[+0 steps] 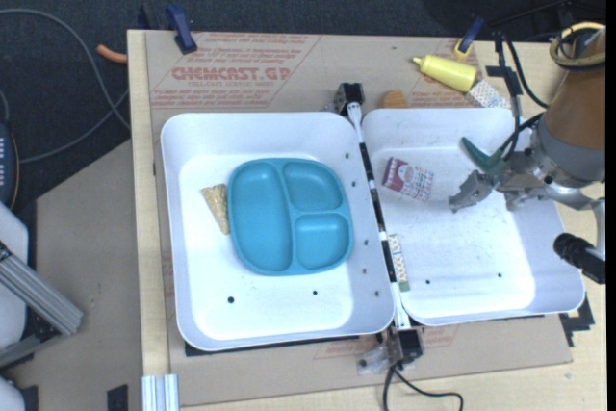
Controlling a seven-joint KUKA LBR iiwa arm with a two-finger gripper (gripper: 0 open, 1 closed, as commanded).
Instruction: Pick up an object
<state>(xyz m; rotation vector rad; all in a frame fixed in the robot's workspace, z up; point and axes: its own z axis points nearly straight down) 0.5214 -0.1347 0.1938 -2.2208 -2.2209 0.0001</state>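
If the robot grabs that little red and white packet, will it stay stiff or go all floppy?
Probably floppy: the packet looks thin and lies flat in the right bin, so it may bend or crumple when squeezed. It seems light for its size. Lying so flat, it could slide along the smooth white floor instead of lifting.

bench [250, 72], two white bins [192, 236], yellow bottle [447, 70]

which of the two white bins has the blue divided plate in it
The left bin holds the blue divided plate. The right bin instead holds a small red-and-white packet, with the gripper over it.
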